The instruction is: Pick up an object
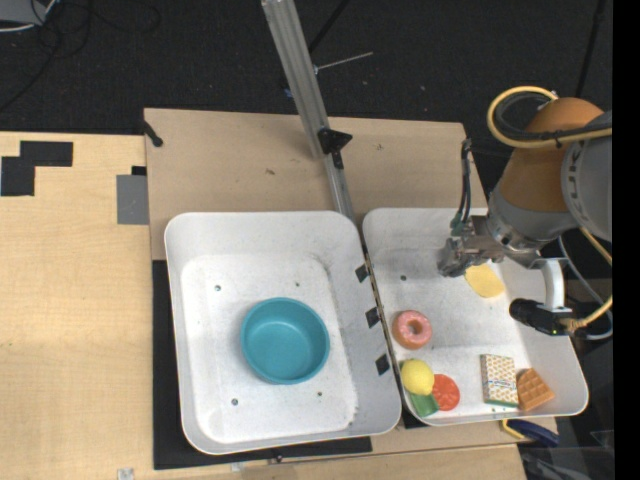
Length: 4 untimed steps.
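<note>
My gripper (pixel 456 261) reaches down into the right bin (pixel 440 233) near its back half, its tip close to the bin floor. Just right of it lies a pale yellow object (pixel 487 281), touching or nearly touching the gripper's side. A pink frosted doughnut (pixel 411 329) lies in the bin's middle left. A yellow lemon (pixel 417 376), a red tomato (pixel 445 392) and a green piece (pixel 424 404) cluster at the front left. A cracker-like block (pixel 498 378) and an orange waffle piece (pixel 534 389) sit at the front right.
The left bin (pixel 200 258) holds a teal bowl (pixel 285 340). A slanted metal rail (pixel 305 93) rises behind the bins. The arm's grey and orange body (pixel 545 183) overhangs the right bin's right edge, with a black cable part (pixel 540 317) beside it.
</note>
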Each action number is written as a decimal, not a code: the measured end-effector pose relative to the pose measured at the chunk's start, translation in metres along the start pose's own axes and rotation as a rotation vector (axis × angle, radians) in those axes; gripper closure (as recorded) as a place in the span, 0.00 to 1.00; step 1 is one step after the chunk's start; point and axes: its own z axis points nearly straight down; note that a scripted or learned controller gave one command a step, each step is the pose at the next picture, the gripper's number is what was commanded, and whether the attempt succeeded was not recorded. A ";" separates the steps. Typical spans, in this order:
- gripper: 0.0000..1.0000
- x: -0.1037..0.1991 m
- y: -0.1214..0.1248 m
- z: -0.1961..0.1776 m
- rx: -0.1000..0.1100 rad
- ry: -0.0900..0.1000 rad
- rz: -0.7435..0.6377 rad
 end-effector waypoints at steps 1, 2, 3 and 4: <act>1.00 -0.001 0.008 -0.045 0.000 0.000 0.000; 1.00 0.007 0.004 -0.097 -0.001 0.000 0.000; 1.00 0.066 0.003 -0.102 0.004 0.002 -0.004; 1.00 0.120 0.009 -0.100 0.004 0.000 -0.003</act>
